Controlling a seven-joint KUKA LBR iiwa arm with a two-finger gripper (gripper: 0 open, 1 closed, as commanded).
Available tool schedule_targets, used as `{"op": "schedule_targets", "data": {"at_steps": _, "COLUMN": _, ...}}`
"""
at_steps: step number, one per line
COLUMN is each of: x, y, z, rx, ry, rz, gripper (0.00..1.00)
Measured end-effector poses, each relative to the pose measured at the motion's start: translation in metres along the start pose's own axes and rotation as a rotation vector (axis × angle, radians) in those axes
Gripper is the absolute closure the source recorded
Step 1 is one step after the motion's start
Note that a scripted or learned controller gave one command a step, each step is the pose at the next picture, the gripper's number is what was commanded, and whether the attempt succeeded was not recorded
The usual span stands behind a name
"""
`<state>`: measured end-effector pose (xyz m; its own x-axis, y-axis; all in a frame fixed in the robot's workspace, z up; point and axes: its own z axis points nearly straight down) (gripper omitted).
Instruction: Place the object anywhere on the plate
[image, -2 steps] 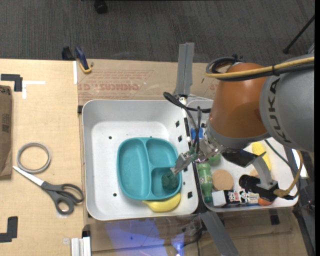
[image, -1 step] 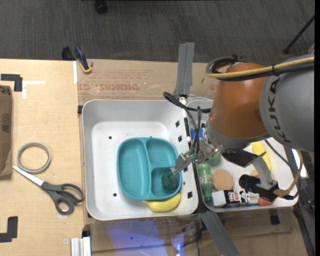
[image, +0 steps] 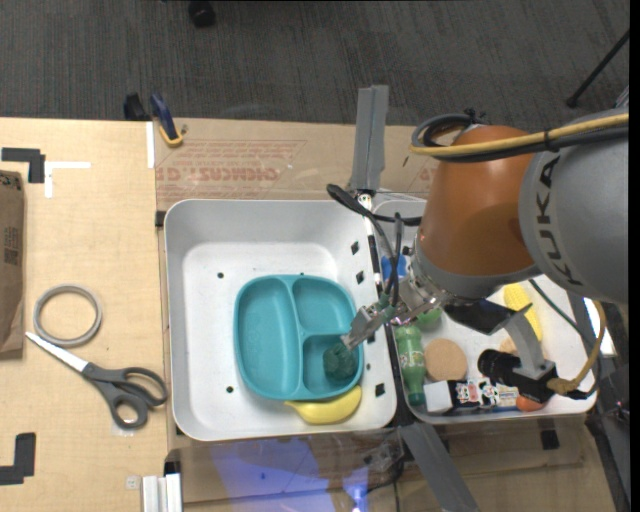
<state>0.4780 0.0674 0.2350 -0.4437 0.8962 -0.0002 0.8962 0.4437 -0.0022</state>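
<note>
- The teal plastic divided plate (image: 275, 335) lies in the left white bin (image: 195, 300), towards that bin's near right corner.
- A dark green, rounded object (image: 341, 363) sits in the plate's small near-right compartment. The two-finger gripper (image: 352, 340) is right above it, on the grey arm with the orange band (image: 480, 210).
- The fingers look nearly closed about the top of the green object, but I cannot tell for sure whether they grip it or only touch it.
- Judged from this, the placing step is in hand or just done: the object appears to rest on the plate. The next move would be to open and lift straight up.
- Room is tight: the bin's right wall is just beside the gripper, and a yellow banana-like piece (image: 325, 408) touches the plate's near edge. The plate's long left compartment is open.
</note>
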Motion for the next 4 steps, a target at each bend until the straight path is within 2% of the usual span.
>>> {"op": "schedule_targets", "data": {"at_steps": 4, "x": 0.0000, "y": 0.0000, "z": 0.0000, "rx": 0.000, "ry": 0.000, "rz": 0.000, "gripper": 0.00}}
